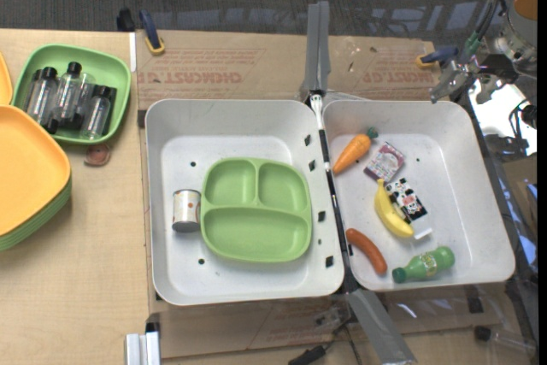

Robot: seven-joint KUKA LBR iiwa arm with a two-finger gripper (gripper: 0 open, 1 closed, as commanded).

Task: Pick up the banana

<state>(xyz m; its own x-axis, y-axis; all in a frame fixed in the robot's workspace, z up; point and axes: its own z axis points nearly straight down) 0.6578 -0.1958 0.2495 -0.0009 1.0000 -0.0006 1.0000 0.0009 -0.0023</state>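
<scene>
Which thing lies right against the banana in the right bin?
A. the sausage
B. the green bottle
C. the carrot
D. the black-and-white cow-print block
D: the cow-print block lies along the right side of the banana, touching it, while the carrot, bottle and sausage each lie apart from it.

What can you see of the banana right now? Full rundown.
The banana is a yellow, smooth, plastic-looking toy, curved, lying flat on the floor of the right bin. It runs roughly top to bottom in the camera view, bowing toward the left, with its lower end hooking right. A black-and-white carton lies against its right side, apparently overlapping it. The sausage sits just below-left, apart from it. Nothing grips it.
</scene>
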